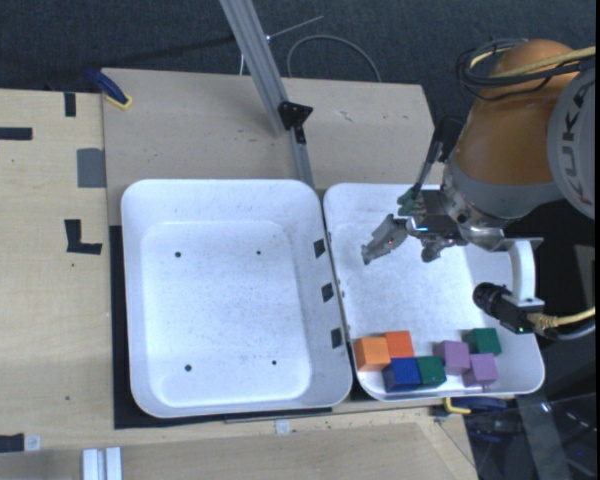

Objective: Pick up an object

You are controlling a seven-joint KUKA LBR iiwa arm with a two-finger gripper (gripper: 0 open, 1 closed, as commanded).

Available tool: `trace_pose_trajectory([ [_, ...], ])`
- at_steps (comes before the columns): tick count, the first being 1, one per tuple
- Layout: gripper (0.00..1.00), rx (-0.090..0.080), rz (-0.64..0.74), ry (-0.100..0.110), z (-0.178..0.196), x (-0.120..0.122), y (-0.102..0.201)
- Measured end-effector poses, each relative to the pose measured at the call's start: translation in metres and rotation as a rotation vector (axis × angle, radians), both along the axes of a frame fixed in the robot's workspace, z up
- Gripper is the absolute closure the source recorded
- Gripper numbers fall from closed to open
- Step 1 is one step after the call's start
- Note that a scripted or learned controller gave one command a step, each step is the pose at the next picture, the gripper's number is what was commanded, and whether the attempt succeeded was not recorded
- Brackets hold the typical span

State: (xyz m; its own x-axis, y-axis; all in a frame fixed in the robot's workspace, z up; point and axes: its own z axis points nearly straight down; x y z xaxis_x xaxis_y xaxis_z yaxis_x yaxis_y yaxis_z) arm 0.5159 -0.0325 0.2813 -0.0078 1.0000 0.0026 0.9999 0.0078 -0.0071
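Several small blocks lie along the near edge of the right bin (pixel 405 298): an orange block (pixel 373 352), a red-orange block (pixel 399 343), a blue block (pixel 405 372), a green block (pixel 431 370), two purple blocks (pixel 452 354) and a dark green block (pixel 484 341). My gripper (pixel 408 245) hangs over the middle of that bin, well above and behind the blocks. Its fingers (pixel 382 239) are spread open with nothing between them.
The left bin (pixel 130 208) stands beside the right one, their rims touching. A slanted metal pole (pixel 255 48) rises behind the bins, with a thin cable loop (pixel 330 53) by it. A black cylindrical fitting (pixel 502 306) sticks out by the right bin's right rim.
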Motion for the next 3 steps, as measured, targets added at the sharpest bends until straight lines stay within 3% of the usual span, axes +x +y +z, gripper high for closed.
trace_pose_trajectory([
  [1,0.0,-0.006,-0.011,-0.015,0.126,-0.016,-0.078],
  [2,0.0,-0.003,-0.004,-0.006,0.113,0.015,-0.04],
  [3,0.0,-0.004,-0.007,-0.016,0.231,-0.028,-0.064],
])
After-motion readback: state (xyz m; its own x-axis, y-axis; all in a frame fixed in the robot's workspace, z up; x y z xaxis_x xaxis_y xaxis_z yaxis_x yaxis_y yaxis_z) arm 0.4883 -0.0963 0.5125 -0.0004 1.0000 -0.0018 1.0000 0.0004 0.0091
